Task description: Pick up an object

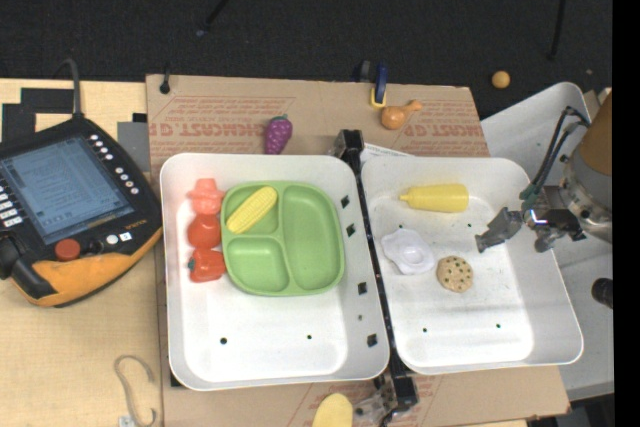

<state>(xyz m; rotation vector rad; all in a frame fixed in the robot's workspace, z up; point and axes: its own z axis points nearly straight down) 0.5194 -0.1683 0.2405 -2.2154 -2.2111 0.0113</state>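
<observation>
The right bin holds a yellow squeeze bottle lying on its side, a small white cup and a round cookie. My gripper hangs over this bin's right part, to the right of the cookie and below the bottle. Its fingers are spread open, with nothing between them. One dark fingertip points down and left towards the cookie without touching it. The left bin holds a green divided plate with a yellow corn cob on it, and red and pink toy pieces beside the plate.
On the cardboard behind the bins lie purple grapes, an orange gourd and a blue-and-yellow clamp. A yellow lemon sits at the front edge. A teach pendant rests on the bench at the left.
</observation>
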